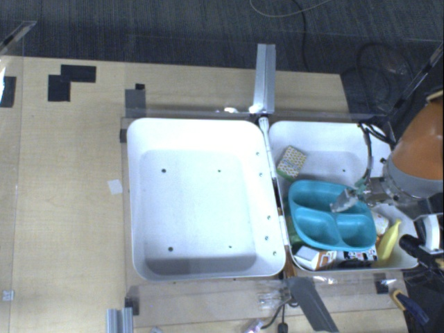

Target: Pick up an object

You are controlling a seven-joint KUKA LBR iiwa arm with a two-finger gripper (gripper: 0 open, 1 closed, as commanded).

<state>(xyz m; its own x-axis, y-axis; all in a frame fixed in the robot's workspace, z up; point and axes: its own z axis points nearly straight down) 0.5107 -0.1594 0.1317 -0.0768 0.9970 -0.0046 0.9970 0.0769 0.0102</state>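
Note:
A blue two-compartment tray [326, 217] lies tilted in the right bin [326, 134]. Behind it sits a small block with a green and yellow pattern [292, 161]. A yellow banana-shaped object [390, 240] lies at the tray's right side, and printed boxes [333, 258] poke out under the tray's front edge. My gripper [345, 200] reaches in from the right and hangs just over the tray's middle divider, near its back rim. The orange band of the arm [420, 148] sits above the bin's right edge. Nothing shows as held.
The left bin [198, 200] stands beside the right one, with a metal divider post [265, 82] rising at the back between them. Black cables [378, 127] hang by the arm at the right bin's far corner. Wooden bench surface [62, 207] stretches to the left.

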